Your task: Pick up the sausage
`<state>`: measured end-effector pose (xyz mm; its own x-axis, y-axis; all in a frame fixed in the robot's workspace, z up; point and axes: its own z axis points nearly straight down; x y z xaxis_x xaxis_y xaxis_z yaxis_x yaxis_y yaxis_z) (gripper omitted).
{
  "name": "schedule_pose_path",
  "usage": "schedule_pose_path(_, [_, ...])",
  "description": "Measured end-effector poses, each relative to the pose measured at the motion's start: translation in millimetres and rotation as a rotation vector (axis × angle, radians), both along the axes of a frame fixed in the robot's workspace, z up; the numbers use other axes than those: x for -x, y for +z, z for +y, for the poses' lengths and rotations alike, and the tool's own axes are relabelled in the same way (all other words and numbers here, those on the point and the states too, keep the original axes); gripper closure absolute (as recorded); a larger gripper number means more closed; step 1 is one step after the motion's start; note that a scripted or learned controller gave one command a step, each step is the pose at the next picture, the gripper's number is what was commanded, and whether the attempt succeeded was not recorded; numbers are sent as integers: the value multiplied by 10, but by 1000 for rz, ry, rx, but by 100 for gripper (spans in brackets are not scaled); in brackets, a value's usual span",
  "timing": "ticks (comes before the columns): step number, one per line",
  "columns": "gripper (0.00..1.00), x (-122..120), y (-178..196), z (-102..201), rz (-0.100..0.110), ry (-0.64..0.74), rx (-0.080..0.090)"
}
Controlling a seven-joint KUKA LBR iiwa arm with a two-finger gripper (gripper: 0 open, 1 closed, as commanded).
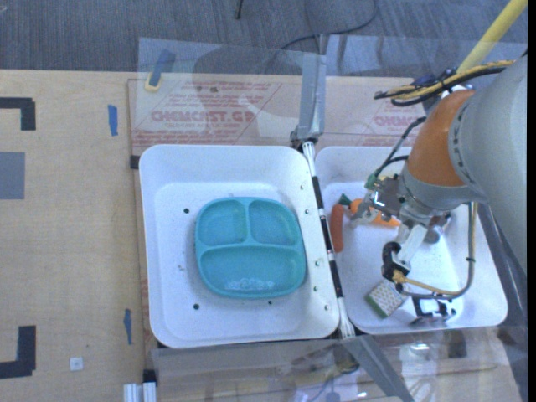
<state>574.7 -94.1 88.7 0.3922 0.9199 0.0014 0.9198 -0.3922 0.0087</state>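
The sausage [337, 228], a reddish-brown stick, lies lengthwise against the left wall of the right bin [481, 308]. My gripper [373, 206] hangs over the upper left part of that bin, just right of the sausage's upper end and pointing towards it. An orange piece of food [383, 219] sits right under the gripper and is partly hidden by it. The grey wrist with its orange band [435, 153] covers the bin's upper right part.
A teal divided plate [249, 248] lies in the left bin [167, 182]. In the right bin, a small checked block [383, 298] and a black-and-white object [431, 309] rest near the front wall. Cables loop below the wrist.
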Motion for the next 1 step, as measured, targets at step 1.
schedule_pose_path(1, [0,191,1,-83,1,-274,-5])
